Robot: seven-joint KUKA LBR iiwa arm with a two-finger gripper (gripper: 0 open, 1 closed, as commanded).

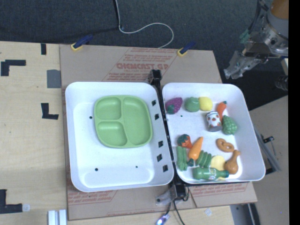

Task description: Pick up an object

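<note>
Camera view: gripper (233, 70) is held above the tabletop beyond the right bin (248, 125), nothing between its parted fingers; the isolated yellow lemon (205, 103) should be approached vertically

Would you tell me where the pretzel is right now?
The pretzel lies in the right bin, toward its right side, below the green grapes and above the drumstick.

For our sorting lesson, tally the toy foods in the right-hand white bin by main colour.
Green plastic toy foods: 5
Orange toy carrots: 2
Yellow toy fruits: 2
Brown toy pretzel and drumstick: 2
Purple toy fruit: 1
Red toy pieces: 2
Total: 14
</note>
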